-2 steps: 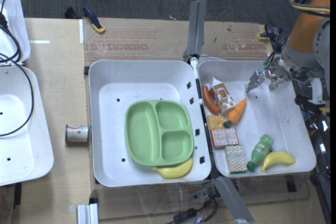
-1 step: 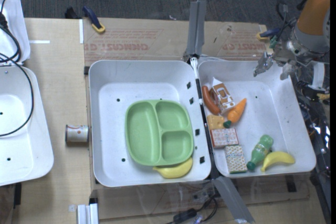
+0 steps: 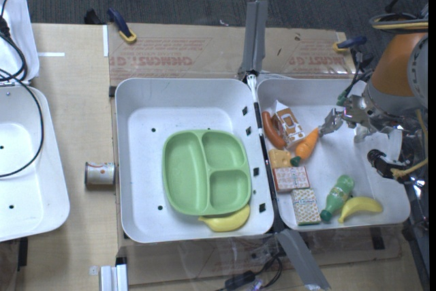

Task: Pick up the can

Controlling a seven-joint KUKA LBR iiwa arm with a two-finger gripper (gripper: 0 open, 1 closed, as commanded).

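Bench's holding two bins (image 3: 129, 146); can (image 3: 99, 174) is lying sideways outside them, far left; gripper (image 3: 332, 123) is hovering over right bin, jaws spread, gripping nothing.

Grey arm (image 3: 409, 88) with a broad orange band, black cables looping beside its metallic hand (image 3: 338, 120)

Can (image 3: 100, 174) left of left bin (image 3: 129, 146)

Left-bin banana (image 3: 225, 221) half under plate (image 3: 206, 171)
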